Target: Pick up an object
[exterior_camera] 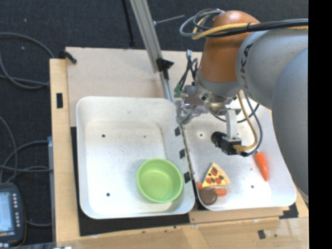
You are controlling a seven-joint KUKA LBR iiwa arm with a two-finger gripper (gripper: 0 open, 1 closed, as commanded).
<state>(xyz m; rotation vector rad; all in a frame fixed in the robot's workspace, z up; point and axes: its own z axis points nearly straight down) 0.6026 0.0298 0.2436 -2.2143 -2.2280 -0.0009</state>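
Note:
My gripper [184,112] hangs over the upper left corner of the right bin [280,191], close to the divider between the two bins; I see nothing held in it. A pizza-slice toy [215,175] lies near the right bin's front left. Just below the toy, at the front rim, sits a brown round piece [208,196] with a small orange piece [221,192] beside it. An orange carrot [262,166] lies to the right. A green bowl [160,179] stands in the left bin [104,139] near its front right corner.
A black part with a cable [225,141] hangs below the arm's wrist over the right bin. A slanted metal rail [148,30] rises behind the bins. The grey arm covers the right bin's back right area.

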